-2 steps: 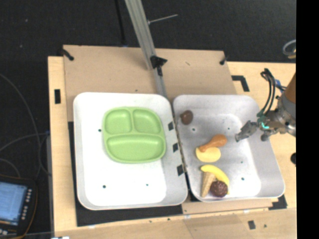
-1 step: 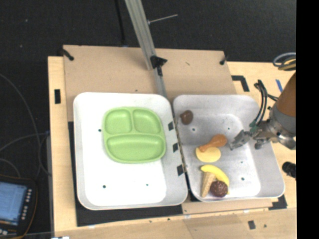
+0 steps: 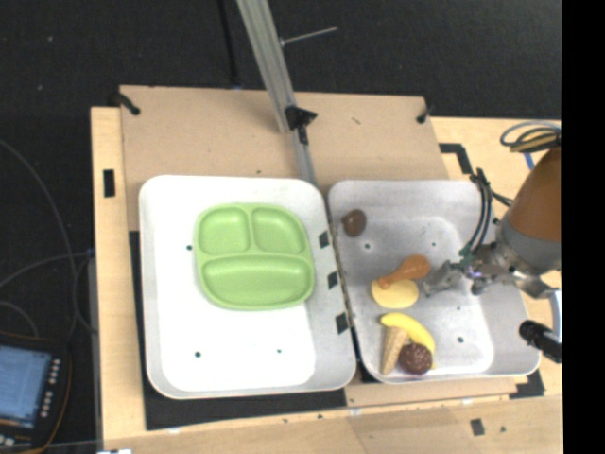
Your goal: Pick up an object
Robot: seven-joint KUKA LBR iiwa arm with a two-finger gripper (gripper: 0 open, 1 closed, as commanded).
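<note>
Arm [image 3: 529, 211] reaching from right, wrist low, jaws pointing left.

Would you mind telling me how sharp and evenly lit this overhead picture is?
Camera view: soft throughout, the claw blurred beside the orange drumstick; the white bins are bright, almost washed out, against the dark floor; faint shadows under the green divided plate.

Grey arm [image 3: 515, 253] with orange band, black cables alongside

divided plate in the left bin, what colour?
Light green: the divided plate lies in the left bin, clearest in the camera view.
</note>
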